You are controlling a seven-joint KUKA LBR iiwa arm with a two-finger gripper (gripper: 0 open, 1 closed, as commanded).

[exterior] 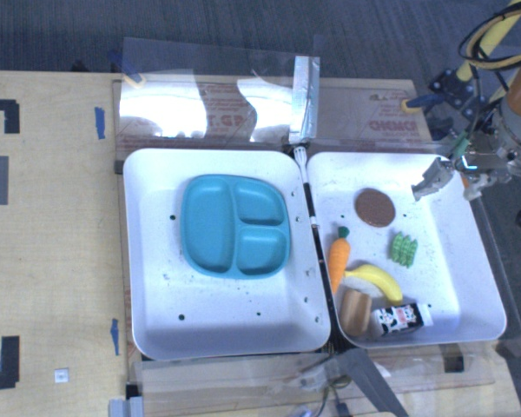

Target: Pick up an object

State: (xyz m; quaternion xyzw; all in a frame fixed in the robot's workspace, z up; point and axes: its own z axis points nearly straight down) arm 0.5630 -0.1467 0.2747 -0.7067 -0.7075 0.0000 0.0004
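Observation:
The right bin point(469, 268) holds several toy items: a brown round cookie point(375, 207), an orange carrot point(339, 259), a green bumpy piece point(404, 249), a yellow banana point(375, 280), a tan cylinder point(356, 311) and a black-and-white carton point(397, 318). My gripper point(451, 185) hangs over the bin's upper right corner, to the right of the cookie and above the green piece. Its fingers point(430, 181) are spread open with nothing between them.
A blue divided plate point(236, 226) lies in the left bin point(156, 302). A raised rim point(308, 224) separates the two bins. Clear plastic sheeting point(217, 102) stands behind the left bin. Yellow and blue cables point(482, 50) hang at the upper right by the arm.

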